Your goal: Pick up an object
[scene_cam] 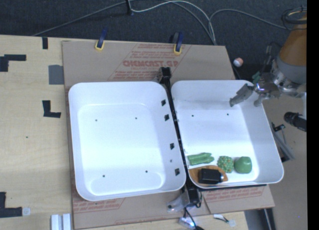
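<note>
Objects cluster at the right bin's (259, 124) near edge: green bean pod (200, 158), broccoli floret (225, 163), green ball (243, 165), black block (210, 176). My gripper (247, 96) hangs well apart over the far corner, fingers spread and holding nothing. I judge the ball, standing clearest, my best target, taken from straight above.

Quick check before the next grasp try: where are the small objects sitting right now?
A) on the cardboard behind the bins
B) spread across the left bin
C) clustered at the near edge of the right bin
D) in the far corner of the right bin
C: the green pod, the bumpy green piece, the green round object and the black object all lie together along the near edge of the right bin.
</note>
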You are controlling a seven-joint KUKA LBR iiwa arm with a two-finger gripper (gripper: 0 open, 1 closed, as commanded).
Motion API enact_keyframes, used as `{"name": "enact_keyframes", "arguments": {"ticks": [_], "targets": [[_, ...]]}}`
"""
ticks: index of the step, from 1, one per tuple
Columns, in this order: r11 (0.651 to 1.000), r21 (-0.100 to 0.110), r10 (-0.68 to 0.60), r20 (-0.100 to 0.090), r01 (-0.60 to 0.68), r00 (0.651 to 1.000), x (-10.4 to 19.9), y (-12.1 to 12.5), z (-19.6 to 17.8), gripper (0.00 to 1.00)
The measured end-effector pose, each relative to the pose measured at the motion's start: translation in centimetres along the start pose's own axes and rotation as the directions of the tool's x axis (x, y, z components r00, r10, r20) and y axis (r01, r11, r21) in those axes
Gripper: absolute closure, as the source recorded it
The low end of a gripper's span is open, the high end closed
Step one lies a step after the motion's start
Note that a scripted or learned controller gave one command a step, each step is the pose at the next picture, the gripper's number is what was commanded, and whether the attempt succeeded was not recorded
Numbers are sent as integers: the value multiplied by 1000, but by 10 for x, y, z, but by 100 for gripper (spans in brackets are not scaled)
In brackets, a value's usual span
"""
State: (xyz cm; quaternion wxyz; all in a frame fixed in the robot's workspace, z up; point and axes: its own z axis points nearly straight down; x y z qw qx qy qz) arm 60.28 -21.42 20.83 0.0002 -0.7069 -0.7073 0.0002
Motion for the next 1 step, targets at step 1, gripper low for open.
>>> {"name": "enact_keyframes", "arguments": {"ticks": [1], "targets": [[1000,-2,-3,-1,3,1000,71,-80,-18,0]]}}
